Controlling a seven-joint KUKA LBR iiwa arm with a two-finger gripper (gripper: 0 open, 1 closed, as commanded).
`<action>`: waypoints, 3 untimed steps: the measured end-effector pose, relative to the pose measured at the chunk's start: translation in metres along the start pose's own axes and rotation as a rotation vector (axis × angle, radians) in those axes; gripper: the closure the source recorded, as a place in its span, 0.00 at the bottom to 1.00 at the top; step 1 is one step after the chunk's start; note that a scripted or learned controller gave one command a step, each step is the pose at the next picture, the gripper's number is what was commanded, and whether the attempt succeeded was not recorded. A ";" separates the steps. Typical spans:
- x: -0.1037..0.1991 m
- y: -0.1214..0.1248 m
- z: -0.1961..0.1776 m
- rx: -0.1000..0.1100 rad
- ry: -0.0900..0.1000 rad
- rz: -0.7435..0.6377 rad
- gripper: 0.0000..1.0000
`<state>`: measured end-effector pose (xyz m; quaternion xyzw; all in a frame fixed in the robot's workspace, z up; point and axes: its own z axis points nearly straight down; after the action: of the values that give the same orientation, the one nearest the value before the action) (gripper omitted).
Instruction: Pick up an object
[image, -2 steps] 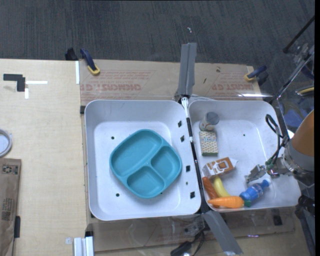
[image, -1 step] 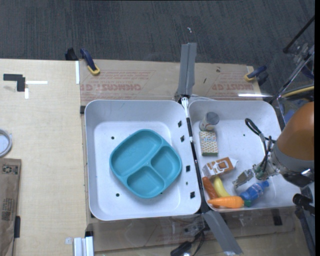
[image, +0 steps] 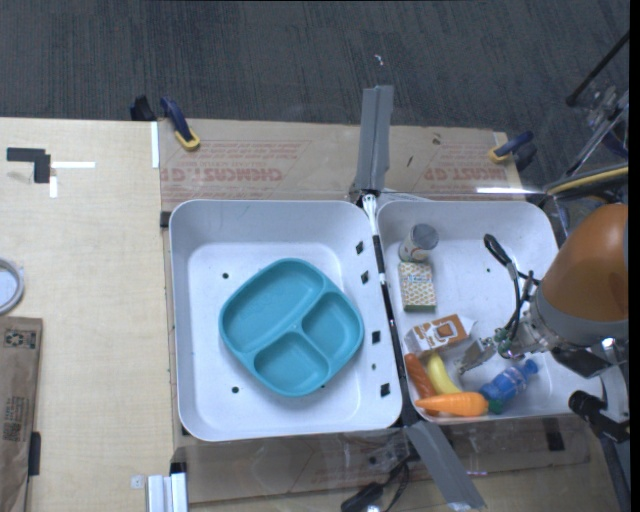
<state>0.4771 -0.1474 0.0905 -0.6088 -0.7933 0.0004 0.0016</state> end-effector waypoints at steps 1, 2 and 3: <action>-0.001 0.000 -0.009 -0.001 -0.001 0.005 1.00; -0.001 0.000 -0.009 -0.001 -0.001 0.004 0.00; 0.009 0.078 -0.001 -0.001 -0.002 0.104 0.00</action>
<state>0.5503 -0.1182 0.0912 -0.6492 -0.7606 0.0008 0.0005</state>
